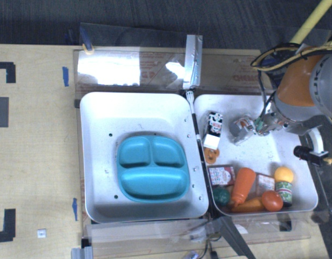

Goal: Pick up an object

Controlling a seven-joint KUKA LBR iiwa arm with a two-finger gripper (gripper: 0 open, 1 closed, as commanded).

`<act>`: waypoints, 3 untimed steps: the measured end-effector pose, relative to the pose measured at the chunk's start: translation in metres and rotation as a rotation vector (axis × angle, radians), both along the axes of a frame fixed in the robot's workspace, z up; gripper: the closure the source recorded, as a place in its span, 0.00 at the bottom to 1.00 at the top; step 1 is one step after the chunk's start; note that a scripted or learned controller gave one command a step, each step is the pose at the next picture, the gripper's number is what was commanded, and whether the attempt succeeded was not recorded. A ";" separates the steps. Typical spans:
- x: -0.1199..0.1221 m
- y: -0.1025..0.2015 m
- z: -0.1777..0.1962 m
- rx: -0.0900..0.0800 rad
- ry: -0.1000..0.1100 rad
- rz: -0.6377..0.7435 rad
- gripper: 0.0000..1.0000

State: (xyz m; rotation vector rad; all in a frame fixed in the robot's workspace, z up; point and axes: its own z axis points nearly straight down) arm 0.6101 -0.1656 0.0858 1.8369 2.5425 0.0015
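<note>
Gripper (261, 124) upper right of frame, low in right bin (311, 201). Crumpled silver packet (242, 128) just left of tips, maybe touching. Jaw opening: can't tell, too blurry.

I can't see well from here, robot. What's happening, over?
Gripper low in right bin, beside a crumpled silver wrapper. Nothing visibly held. Toy food piled along near edge. Blue tray in left bin.

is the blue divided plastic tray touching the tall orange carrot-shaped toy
Apart. The camera view shows the blue divided plastic tray in the left white bin and the tall orange carrot-shaped toy in the right white bin, bin walls between them.
</note>
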 end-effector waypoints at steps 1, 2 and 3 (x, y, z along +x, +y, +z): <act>0.042 -0.031 0.001 0.001 0.003 -0.024 0.00; 0.052 -0.029 0.000 0.005 0.025 0.279 0.00; 0.053 -0.024 0.000 0.005 0.024 0.048 0.00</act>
